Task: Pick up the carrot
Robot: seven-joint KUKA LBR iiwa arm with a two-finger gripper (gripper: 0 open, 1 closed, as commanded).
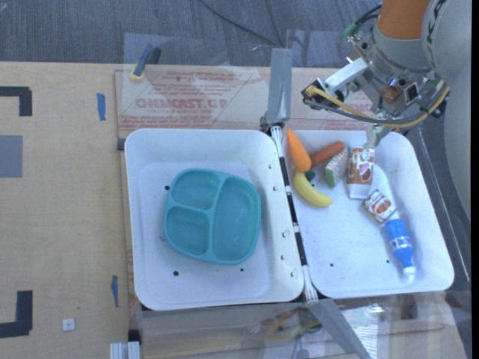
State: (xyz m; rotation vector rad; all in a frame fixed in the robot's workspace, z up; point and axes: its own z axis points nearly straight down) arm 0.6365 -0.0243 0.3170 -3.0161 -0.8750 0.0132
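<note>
You are seeing the gripper [376, 134] hanging at the right bin's [430, 275] far edge; its jaw state cannot be told. The short orange tapered carrot [299, 152] is lying well to its left, long axis running far-to-near, slightly slanted.

two bins [150, 152], one plate [213, 215], one carrot [299, 152], one banana [310, 192]

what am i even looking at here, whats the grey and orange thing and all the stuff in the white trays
This is one camera fixed above a bench, looking down at a slant. The grey and orange thing at the top right is a robot arm reaching in; its claw hangs over the right bin. That bin holds a carrot, a banana, a sausage-like piece, a small carton and a blue-ended bottle. The left bin holds a teal divided plate. Nothing is held.
</note>
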